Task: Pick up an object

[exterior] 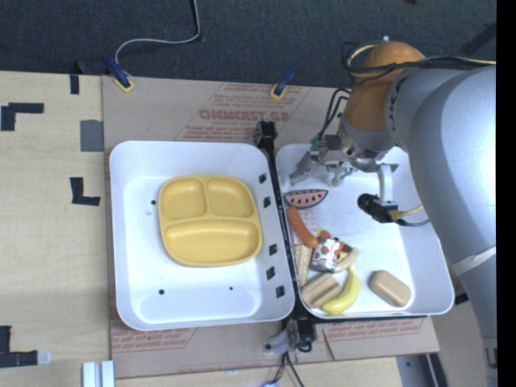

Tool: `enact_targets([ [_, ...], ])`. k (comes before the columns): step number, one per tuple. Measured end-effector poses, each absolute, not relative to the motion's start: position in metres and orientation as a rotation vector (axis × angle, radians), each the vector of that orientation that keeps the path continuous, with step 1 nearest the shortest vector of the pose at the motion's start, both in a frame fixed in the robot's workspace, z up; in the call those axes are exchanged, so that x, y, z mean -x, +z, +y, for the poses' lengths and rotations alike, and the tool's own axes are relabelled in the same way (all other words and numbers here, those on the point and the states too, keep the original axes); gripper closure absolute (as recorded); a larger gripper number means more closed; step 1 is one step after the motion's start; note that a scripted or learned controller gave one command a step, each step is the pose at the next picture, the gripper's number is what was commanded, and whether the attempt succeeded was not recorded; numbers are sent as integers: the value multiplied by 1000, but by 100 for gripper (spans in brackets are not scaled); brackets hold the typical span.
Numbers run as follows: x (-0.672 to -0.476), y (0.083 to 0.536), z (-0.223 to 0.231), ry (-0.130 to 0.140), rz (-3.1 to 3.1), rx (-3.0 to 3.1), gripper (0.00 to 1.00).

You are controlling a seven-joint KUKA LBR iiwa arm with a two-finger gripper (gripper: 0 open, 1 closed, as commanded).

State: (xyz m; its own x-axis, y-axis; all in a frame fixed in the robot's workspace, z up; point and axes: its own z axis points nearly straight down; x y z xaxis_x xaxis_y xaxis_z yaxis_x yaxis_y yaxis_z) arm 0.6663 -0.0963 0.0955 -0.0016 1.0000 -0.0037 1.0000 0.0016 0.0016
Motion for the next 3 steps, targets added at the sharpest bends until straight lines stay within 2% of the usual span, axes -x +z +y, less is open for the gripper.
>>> enact_targets([
  [1,-669,86,-123,-1,2221,-2219,0],
  [3,-669,85,-100,-2,2220,-2219,0],
])
